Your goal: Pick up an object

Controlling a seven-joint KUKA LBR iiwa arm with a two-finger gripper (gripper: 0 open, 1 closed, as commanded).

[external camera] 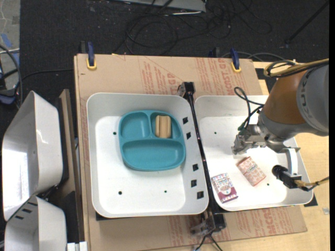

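1. Two white bins are sitting side by side on the bench; the left bin [99,156] is carrying a teal tray [152,140] near its middle, with a tan block [163,126] lying in the tray's upper right compartment
2. The right bin [220,106] is holding two small packets near its front edge: a pink box [251,171] toward the middle-right and a purple pack [224,186] just beside the front left corner
3. The gripper [242,145] is hanging low over the right bin's middle, just above and left of the pink box, not touching either packet as far as I can see; can't tell how its grasp is set, too blurred
4. Nothing is being held, so the pick is not yet made
5. Pink box is looking like the nearest target; probably light, stiff card, lying flat and skewed
6. Likely best taking it across its short sides, fingers turned to match the skew; flat and low, so it may be sliding on the smooth floor if nudged
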